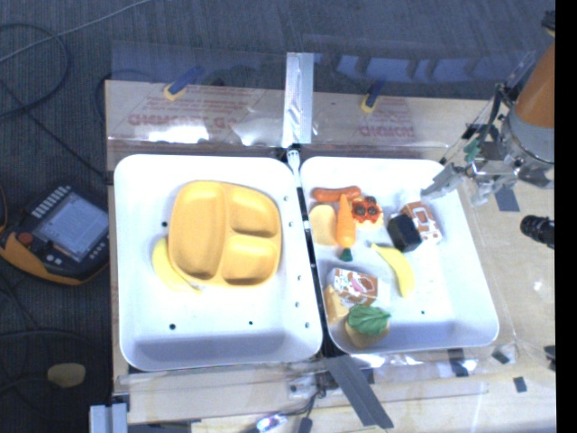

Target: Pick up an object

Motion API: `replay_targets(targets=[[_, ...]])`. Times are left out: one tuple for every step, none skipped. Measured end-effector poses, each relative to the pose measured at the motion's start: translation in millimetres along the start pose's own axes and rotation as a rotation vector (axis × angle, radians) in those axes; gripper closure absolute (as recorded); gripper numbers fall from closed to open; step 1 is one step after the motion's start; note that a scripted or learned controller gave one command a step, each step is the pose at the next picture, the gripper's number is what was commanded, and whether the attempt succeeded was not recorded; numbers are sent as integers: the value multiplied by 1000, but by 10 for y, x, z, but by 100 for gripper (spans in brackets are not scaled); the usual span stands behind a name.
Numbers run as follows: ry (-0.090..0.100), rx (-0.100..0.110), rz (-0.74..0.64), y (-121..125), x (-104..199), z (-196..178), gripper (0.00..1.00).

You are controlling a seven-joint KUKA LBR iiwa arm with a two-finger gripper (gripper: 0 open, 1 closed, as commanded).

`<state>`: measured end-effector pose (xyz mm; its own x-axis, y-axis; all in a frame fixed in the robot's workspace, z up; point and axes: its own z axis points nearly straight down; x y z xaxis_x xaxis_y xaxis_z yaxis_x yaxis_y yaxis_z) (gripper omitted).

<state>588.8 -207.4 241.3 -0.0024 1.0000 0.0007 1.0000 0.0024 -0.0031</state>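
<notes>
We see two white bins side by side on the bench. The left bin (135, 332) holds a big yellow tray (224, 233) with three sections. A yellow banana shape (167, 269) peeks out from under the tray's left edge.

The right bin (469, 314) is full of small toy foods. Near the top lies a little sausage (335, 193), orange-red and long. Just below it is an orange carrot (346, 225), standing up and down in the view, touching a small orange thing with dark spots (365, 211). To the right sits a black block (404, 233) beside a red and white toy (424, 220). A yellow banana (398, 269) lies lower down, tilted. At the bottom we see a flat snack with a red and white top (352, 284) and a green leafy piece (368, 318) on something tan.

The gripper (480, 168) hangs over the top right corner of the right bin, apart from the toys. We cannot tell how its fingers stand. Nothing shows between them.

An orange and grey handheld box (56, 234) lies on the floor at the left.
</notes>
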Motion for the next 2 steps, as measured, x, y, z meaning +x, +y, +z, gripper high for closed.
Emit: replay_targets(targets=[[-5, -2, -71, 388, 76, 1432, 0], [-5, 1, -73, 392, 82, 1358, 100]])
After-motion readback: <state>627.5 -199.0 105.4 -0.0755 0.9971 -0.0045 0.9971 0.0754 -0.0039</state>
